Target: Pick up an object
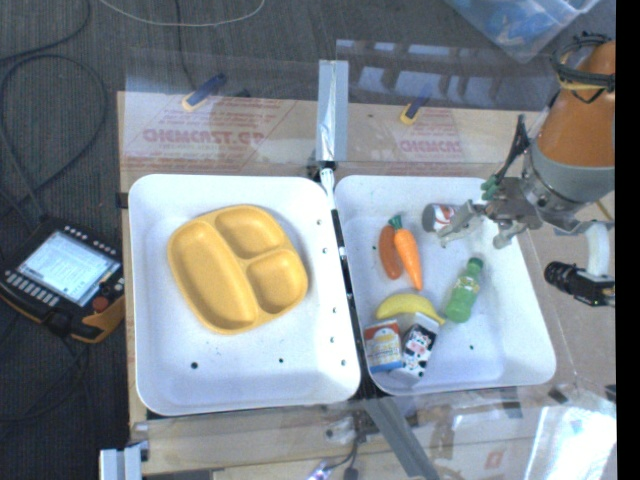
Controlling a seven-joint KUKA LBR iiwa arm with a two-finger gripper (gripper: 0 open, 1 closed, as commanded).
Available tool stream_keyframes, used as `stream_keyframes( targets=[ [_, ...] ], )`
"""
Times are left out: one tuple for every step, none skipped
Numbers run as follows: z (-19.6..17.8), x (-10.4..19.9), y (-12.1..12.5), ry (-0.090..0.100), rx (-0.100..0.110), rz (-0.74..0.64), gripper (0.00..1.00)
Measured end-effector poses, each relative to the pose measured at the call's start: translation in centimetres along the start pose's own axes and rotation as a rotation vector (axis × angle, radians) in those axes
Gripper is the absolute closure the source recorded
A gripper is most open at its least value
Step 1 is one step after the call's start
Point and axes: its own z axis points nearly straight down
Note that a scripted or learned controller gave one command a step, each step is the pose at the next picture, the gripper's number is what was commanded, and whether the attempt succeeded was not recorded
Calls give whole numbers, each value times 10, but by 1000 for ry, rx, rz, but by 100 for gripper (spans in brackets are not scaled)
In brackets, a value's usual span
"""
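Two shallow white bins sit side by side on the surface, their inner rims meeting along a dark seam. The left bin carries a yellow divided plate lying slightly left of its middle, with bare white floor all round it, widest toward the near rim.

The right bin holds the loose objects. Two toy carrots lie together near the inner rim, green tops pointing to the far edge. A yellow banana lies just below them, and two small milk cartons stand against the near rim, close to the seam. A small green bottle lies tilted near the bin's middle, just right of the banana. A small can lies on its side near the far rim.

The arm reaches in from the right, its orange band above the grey wrist. The pincer hangs over the far right part of the right bin, its fingers spread apart and gripping nothing, one fingertip just beside the can. Open floor remains in the right bin's near right corner and along its right rim, well apart from the objects.
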Motion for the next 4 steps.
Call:
stream_keyframes(
  targets=[
    [144,36,-7,-1,-6,-4,0],
    [136,36,-7,1,-2,-5,100],
    [136,36,-7,1,-2,-5,0],
    [130,37,-7,4,2,-7,100]
  ],
)
